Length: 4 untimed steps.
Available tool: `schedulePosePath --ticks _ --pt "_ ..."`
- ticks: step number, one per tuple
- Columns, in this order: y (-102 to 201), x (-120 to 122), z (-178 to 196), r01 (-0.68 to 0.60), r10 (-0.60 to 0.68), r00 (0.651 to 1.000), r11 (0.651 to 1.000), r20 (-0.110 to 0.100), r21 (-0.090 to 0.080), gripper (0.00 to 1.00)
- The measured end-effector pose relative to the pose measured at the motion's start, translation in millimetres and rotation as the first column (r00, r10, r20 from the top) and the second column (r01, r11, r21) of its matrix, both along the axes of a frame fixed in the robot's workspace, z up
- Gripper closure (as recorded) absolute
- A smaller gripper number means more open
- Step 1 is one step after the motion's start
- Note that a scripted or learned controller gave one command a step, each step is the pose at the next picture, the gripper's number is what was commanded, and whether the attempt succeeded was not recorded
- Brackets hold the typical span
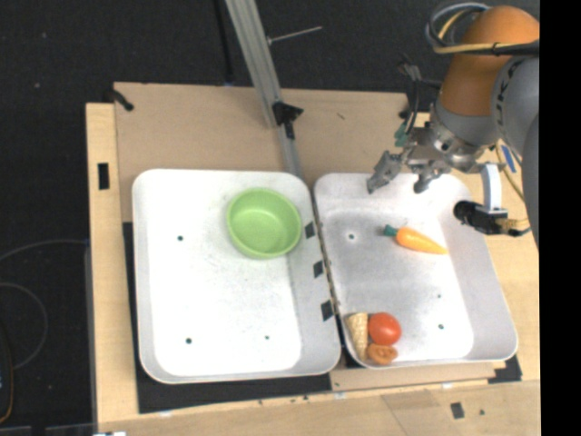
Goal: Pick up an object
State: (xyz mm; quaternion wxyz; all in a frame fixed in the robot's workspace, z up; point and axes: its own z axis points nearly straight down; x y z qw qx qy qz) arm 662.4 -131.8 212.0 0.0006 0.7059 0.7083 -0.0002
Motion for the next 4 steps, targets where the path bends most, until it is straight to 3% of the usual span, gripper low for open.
schedulePosePath --ticks 1,3,4 --pt "-0.2 -0.1 0.0 0.0 0.0 1.0 1.0 0.0 -0.001 0.0" --pt "-2.4 -11.4 -109.2 0.005 -0.005 1.0 1.0 -0.005 0.0 0.0" --pt "-3.5 -8.9 -93.9 0.006 -0.006 1.0 1.0 0.005 -0.002 1.0"
